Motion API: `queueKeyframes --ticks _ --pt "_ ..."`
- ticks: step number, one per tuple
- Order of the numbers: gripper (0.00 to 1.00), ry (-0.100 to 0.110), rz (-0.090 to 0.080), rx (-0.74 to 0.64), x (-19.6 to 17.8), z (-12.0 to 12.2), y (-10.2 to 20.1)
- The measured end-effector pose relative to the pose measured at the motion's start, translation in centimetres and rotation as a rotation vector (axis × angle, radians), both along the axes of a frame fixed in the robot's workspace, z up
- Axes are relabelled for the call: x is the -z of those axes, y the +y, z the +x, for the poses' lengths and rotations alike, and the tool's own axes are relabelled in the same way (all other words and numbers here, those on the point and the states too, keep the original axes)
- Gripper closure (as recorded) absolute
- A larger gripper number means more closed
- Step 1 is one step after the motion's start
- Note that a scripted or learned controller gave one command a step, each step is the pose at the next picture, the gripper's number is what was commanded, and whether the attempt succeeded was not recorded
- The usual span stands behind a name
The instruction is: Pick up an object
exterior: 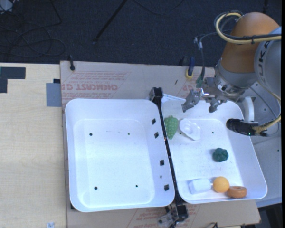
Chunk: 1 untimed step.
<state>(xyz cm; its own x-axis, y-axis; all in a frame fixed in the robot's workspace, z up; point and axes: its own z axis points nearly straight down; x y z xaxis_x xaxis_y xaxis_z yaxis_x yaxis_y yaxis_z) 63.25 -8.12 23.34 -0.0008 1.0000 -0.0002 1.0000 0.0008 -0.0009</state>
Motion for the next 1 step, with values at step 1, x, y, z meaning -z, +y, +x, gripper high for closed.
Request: queueKeyframes --ticks 1 --pt "0.0 0.007 -0.001 0.006 5.86 -0.89 -6.34"
